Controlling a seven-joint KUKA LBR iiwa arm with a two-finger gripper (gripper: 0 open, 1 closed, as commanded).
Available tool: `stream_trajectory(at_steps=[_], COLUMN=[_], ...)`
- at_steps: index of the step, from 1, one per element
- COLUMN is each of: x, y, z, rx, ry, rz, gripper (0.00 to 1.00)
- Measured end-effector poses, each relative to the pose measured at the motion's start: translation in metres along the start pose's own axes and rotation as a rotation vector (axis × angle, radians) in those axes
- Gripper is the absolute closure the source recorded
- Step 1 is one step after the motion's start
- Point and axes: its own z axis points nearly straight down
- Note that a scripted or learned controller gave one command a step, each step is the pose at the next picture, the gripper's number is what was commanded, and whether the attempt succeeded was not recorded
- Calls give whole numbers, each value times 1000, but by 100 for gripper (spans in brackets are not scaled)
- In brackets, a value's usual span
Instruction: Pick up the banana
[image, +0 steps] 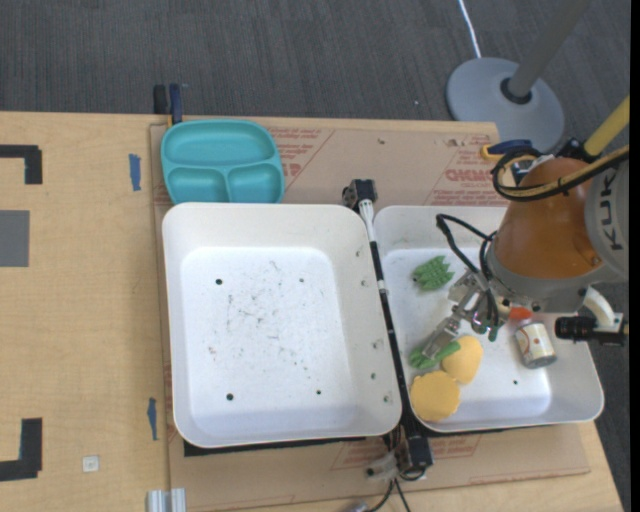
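Dark grey carpet floor (300, 50)

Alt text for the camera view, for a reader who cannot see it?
The arm's hand reaches down into the right bin, its tip beside two yellow items near the bin's front left corner. A green item and a small can lie nearby; a teal tray sits behind the left bin.

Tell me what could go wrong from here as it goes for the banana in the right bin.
1. The gripper is down at the yellow fruit near the right bin's front-left corner; I cannot tell which piece is the banana, so it may take the wrong one.
2. The pieces lie touching beside the bin wall, leaving little room for a clean grasp.
3. The small can and green item lie close to the arm, which could knock them.
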Motion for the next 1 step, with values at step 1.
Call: stream_trajectory(at_steps=[1], x=[35], y=[-24], z=[3], rx=[-5], ry=[-8], rz=[511], gripper=[0])
